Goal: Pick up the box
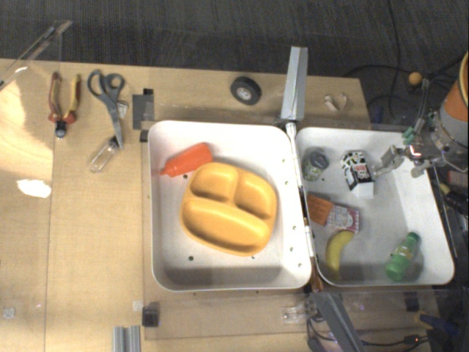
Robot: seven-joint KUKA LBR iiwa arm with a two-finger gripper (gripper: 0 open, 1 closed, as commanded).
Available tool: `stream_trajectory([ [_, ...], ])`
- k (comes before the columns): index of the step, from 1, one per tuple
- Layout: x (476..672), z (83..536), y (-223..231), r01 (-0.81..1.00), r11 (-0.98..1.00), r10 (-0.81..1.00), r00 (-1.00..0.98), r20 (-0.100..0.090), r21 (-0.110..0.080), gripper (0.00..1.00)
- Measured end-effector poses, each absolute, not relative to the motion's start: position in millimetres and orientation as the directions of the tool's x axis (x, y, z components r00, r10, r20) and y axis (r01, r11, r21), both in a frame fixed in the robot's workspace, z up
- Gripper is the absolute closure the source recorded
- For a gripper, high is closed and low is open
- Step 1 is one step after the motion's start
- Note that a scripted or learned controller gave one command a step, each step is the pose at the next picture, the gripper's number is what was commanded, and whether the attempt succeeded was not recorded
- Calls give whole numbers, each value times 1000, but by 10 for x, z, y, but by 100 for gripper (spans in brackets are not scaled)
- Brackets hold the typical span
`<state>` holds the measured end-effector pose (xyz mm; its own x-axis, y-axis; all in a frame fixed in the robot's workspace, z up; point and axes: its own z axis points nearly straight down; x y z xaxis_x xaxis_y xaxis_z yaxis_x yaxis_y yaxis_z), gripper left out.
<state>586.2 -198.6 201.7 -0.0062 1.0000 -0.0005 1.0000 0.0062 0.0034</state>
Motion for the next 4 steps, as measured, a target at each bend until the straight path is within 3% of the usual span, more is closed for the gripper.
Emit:
stream_trajectory([
  [1,5516,1012,-1510,1000,19,1000,-19,-5,21,0],
  [2,5299,950,-1009,961,275,961,-275,-13,29,0],
  [3,5337,1074,-990,959,279,960,-279,-14,38,100],
  [4,5332,1070,-991,960,279,960,-279,-14,37,0],
])
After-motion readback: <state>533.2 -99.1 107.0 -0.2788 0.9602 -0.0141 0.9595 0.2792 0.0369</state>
